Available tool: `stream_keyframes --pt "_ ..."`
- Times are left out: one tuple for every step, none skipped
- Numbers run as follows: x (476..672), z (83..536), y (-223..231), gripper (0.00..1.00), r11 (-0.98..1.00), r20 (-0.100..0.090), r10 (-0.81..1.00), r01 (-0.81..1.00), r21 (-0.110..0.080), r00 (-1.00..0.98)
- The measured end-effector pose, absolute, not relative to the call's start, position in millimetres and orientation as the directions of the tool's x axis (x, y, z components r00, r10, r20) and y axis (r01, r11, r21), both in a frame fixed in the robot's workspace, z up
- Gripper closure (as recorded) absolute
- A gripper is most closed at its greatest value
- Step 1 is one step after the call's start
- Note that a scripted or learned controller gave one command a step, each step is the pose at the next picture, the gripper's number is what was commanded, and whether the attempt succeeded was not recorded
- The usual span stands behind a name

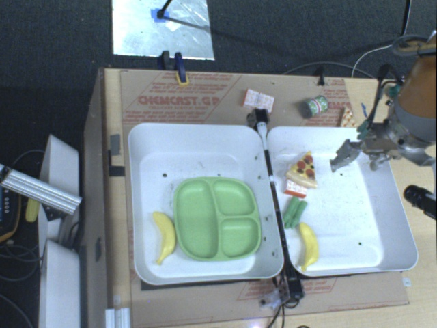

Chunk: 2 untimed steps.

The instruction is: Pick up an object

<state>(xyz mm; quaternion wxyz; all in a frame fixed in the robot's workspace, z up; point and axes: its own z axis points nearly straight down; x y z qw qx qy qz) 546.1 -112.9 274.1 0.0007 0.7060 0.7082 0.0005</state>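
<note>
While the arm [416, 94] is reaching in at the right edge of the frame, its gripper [343, 156] is hanging over the upper part of the right bin [389, 251]; how far it is parted I cannot tell, and nothing is showing in its grasp. Three things are lying along that bin's left side: one pizza slice [302, 171], one green bean piece [295, 211] and one banana [308, 244]. One green plate [217, 218] and a second banana [164, 236] are sitting in the left bin [198, 145]. One small can [316, 105] is resting on the cardboard above
</note>
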Motion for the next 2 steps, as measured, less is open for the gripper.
stream_keyframes --pt "628.7 188 -67 0.0 0.004 0.0 1.0 1.0 0.0 -0.004" --pt "636.5 84 -83 0.0 0.001 -0.001 1.0 1.0 0.001 -0.001"
